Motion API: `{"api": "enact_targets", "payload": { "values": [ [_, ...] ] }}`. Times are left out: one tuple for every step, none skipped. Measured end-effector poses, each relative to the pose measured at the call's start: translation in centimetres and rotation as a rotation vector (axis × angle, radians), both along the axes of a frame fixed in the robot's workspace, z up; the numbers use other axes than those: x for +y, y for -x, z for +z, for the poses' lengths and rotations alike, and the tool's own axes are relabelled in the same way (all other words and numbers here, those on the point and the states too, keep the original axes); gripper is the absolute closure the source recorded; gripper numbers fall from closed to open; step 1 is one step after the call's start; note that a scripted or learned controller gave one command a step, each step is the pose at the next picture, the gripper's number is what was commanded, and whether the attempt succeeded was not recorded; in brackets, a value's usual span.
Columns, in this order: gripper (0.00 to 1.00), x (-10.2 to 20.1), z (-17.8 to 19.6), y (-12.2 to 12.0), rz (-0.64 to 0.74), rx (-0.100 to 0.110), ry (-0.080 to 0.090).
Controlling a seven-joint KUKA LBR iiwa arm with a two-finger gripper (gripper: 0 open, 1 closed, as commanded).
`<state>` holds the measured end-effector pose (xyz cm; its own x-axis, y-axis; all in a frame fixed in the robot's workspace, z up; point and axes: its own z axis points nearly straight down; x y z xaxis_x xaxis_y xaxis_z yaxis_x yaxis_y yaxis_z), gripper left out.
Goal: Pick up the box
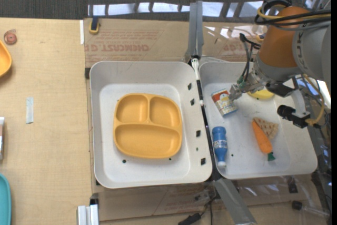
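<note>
Right bin (295,166): the box (223,102) is lying near the back-left corner, with the gripper (235,91) positioned at its upper right edge. Grip state cannot be told. Carrot (262,139) and bottle (219,145) are lying nearby.

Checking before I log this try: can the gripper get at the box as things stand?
Probably yes. The gripper is right at the box in the right bin; the banana, carrot and bottle lie clear of it.

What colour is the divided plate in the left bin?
Yellow-orange all over; the divided plate shows plainly in the camera view, lying flat in the left bin.
</note>
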<state>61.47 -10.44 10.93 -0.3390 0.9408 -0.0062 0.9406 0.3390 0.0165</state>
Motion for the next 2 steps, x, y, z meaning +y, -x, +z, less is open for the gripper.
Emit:
{"api": "enact_targets", "payload": {
  "values": [
    [0.0,0.0,0.0,0.0,0.0,0.0,0.0],
    [0.0,0.4,-1.1,1.0,-0.143,0.009,-0.001]
  ]
}}
